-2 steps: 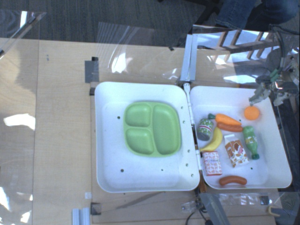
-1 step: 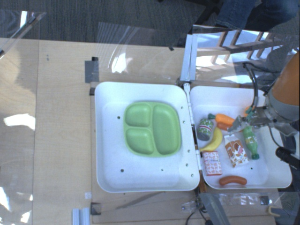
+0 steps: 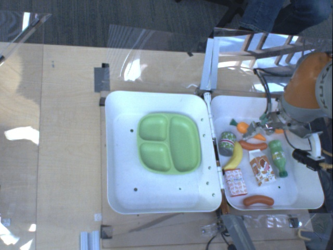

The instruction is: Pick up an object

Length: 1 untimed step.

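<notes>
The metal claw (image 3: 256, 129) is spread wide over the long red toy sausage (image 3: 253, 145), which lies flat, its ends pointing left and right.

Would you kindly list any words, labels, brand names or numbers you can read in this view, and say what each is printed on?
None can be read.
Red and white packet: print too small and blurred.
Snack packet: picture and print, illegible.
Green bottle: label blurred.
Grey-green can: label unreadable.
</notes>
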Each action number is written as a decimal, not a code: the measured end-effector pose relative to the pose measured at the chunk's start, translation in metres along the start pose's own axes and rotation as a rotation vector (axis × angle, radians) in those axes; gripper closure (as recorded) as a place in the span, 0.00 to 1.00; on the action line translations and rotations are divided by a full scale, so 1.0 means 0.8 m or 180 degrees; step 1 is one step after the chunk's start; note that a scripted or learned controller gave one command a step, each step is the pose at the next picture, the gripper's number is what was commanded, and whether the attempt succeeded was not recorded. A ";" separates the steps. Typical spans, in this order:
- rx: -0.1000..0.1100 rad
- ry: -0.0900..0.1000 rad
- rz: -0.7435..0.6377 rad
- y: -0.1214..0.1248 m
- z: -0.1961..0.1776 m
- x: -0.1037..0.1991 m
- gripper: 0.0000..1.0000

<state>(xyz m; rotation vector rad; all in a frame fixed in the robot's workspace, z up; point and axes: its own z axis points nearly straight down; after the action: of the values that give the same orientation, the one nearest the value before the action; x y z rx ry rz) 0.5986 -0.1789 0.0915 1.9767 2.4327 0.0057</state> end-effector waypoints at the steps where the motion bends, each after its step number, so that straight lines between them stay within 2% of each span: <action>1: -0.0020 -0.0007 -0.0008 0.003 -0.015 0.001 1.00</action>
<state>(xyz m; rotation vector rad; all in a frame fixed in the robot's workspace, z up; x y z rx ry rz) 0.6010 -0.1779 0.1034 1.9699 2.4308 0.0115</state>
